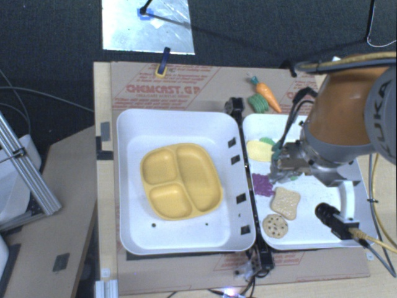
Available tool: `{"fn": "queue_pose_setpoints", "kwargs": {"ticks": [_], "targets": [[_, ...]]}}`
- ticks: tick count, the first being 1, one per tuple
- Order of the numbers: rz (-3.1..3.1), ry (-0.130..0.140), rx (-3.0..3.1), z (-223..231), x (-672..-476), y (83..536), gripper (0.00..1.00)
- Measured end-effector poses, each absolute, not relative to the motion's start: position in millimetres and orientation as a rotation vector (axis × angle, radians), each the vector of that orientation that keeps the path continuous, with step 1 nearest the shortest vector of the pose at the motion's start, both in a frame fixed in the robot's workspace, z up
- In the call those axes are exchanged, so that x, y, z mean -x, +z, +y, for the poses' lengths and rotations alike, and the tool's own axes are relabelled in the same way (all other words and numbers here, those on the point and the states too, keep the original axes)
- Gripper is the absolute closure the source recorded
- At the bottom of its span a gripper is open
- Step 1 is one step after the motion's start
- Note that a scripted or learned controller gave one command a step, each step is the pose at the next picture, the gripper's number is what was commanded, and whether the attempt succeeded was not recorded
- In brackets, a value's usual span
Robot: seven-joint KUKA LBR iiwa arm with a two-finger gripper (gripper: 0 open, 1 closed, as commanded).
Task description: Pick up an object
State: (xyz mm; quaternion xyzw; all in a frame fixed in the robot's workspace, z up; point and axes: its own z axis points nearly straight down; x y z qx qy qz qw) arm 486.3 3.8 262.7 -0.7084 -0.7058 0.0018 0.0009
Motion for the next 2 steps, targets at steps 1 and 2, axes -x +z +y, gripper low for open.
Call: {"fn": "queue_pose_setpoints", "kwargs": {"ticks": [1, 2], "targets": [[-2.233, 0.000, 2.202, 113, -485.2, 225, 1.00], [-2.221, -0.005, 2.229, 47, -506.7, 268, 1.00]]}}
